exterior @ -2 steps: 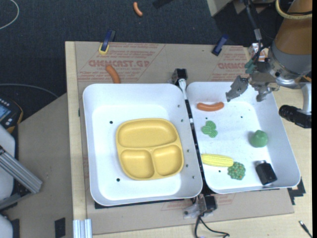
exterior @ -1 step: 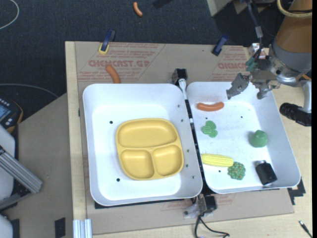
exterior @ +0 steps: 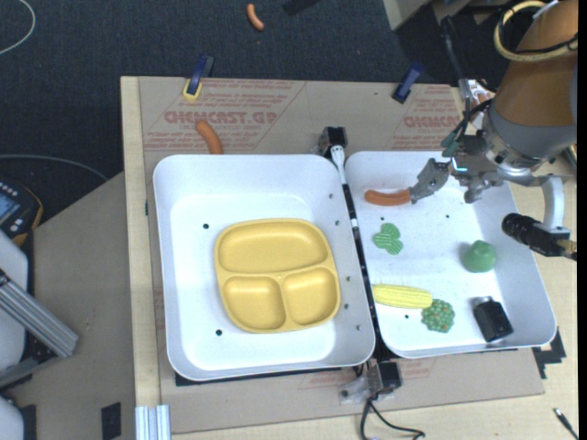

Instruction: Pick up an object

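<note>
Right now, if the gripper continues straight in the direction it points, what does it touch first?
Probably the orange sausage in the right bin: the gripper points left and slightly down, and its tip is almost at the sausage's right end. Height above it is unclear.

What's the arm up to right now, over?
Gripper low in right bin, at sausage's end. Sausage lying flat, not lifted. Nothing blocking.

The setting is a robotics laboratory test cell. A board-covered bench (exterior: 275,108) carries two shallow white bins (exterior: 174,246) secured by clamps (exterior: 195,79). Cables (exterior: 385,420) run from the bench edge across dark carpet (exterior: 92,26). An aluminium extrusion frame (exterior: 37,319) stands alongside the bench.
</note>
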Controlling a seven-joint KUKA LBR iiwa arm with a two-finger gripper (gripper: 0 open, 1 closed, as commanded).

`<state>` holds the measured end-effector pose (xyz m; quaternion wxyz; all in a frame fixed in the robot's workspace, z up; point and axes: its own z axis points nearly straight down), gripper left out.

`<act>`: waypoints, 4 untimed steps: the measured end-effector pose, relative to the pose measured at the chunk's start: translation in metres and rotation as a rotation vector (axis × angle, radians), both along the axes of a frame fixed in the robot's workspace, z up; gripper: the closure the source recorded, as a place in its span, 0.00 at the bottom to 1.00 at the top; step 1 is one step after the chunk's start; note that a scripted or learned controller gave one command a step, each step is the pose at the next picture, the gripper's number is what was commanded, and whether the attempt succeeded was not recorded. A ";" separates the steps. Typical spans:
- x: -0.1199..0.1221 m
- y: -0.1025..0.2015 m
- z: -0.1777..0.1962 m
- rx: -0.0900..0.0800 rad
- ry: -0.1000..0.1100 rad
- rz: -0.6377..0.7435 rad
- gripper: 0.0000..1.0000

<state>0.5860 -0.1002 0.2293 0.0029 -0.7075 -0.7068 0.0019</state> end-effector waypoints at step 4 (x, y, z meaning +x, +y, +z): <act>-0.003 0.003 -0.130 0.000 -0.015 0.000 1.00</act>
